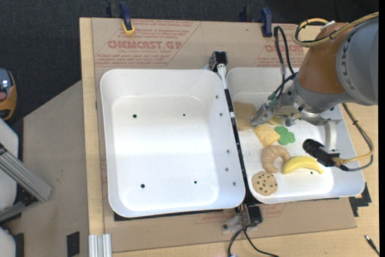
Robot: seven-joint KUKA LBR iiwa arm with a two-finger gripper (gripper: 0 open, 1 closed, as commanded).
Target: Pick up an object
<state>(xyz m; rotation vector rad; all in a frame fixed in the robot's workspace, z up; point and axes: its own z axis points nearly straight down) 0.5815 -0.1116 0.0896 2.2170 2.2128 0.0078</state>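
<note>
Arm low over the right bin, nothing lifted yet.

From the left: the left bin (162,141) is bare; in the right bin (346,186) lie a cookie (264,183), a croissant (275,157), a yellow wedge (265,133), a banana (302,165). You cannot tell how the gripper (272,112) stands; next it must close on one piece.

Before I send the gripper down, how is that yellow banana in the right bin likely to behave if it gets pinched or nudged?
The banana looks smooth and glossy like a moulded toy, so it may slip between hard fingers. Its curved body rests on the flat floor of the right bin, so a nudge would probably spin it. It appears to touch the croissant, which might shift too.
</note>
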